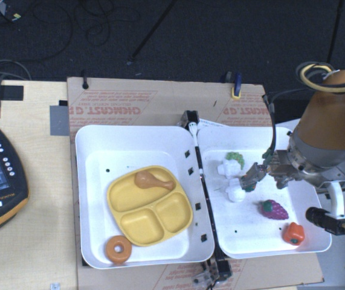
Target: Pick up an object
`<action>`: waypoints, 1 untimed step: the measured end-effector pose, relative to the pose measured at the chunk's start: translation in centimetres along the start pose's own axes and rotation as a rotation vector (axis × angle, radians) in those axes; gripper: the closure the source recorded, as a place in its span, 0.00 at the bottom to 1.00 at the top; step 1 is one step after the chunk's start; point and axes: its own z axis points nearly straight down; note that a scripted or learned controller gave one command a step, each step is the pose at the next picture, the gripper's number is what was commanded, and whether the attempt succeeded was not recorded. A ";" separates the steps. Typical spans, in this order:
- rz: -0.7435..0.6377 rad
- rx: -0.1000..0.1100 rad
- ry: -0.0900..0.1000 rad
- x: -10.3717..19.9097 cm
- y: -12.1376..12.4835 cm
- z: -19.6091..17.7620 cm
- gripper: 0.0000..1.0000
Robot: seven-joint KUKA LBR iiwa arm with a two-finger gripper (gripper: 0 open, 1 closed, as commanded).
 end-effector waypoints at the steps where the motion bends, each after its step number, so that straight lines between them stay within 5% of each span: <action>1: 0.002 0.002 0.001 -0.1 0.0 -1.0 1.00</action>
